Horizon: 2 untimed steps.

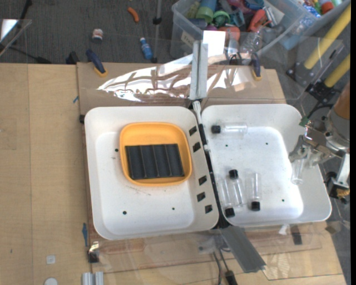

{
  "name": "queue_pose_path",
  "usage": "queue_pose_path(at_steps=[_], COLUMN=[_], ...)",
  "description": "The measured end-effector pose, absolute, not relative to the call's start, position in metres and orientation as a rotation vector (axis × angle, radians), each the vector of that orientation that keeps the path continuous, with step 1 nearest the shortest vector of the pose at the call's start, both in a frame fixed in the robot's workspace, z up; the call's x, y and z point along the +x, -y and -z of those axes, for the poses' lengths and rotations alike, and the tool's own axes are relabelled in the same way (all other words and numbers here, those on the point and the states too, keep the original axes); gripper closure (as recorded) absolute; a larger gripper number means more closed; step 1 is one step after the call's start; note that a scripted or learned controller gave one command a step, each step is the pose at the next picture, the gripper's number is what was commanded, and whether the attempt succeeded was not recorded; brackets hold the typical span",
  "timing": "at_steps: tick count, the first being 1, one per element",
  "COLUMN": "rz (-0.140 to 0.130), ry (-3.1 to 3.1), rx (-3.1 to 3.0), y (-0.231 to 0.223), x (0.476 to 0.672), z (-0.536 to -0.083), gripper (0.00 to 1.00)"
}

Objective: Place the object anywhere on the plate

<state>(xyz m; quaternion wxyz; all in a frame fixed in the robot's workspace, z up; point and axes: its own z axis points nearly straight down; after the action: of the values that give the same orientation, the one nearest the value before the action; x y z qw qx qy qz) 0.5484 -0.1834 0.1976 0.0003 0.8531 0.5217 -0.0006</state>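
Wooden bench (pixel 39 167), pale, bare at left. Two white bins side by side: left bin (pixel 105 217) holds orange plate (pixel 156 133) with dark ribbed insert. Right bin (pixel 278 139) holds clear vials (pixel 239 192) with black caps, one more vial (pixel 231 129) near far wall. Pincer (pixel 303 161) at right bin's right rim, gripping clear vial. Beyond: crinkled foil (pixel 150 83), grey carpet (pixel 67 28), tub of toys (pixel 239 16).

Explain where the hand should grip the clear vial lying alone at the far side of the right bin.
Grip the vial on its clear body, about mid-length, coming straight down from above. It lies flat, its black cap toward the left bin, so closing across its narrow width seems safest; nothing touches it.
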Motion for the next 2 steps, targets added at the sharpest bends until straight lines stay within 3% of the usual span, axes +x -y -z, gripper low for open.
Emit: queue_pose_path(at_steps=[1, 2], rz=[-0.001, -0.002], ry=[-1.846, -1.894], rx=[2.538, 2.502], y=[0.191, 0.194], x=[0.602, 0.667], z=[-0.248, -0.297], gripper=[1.0, 1.0])
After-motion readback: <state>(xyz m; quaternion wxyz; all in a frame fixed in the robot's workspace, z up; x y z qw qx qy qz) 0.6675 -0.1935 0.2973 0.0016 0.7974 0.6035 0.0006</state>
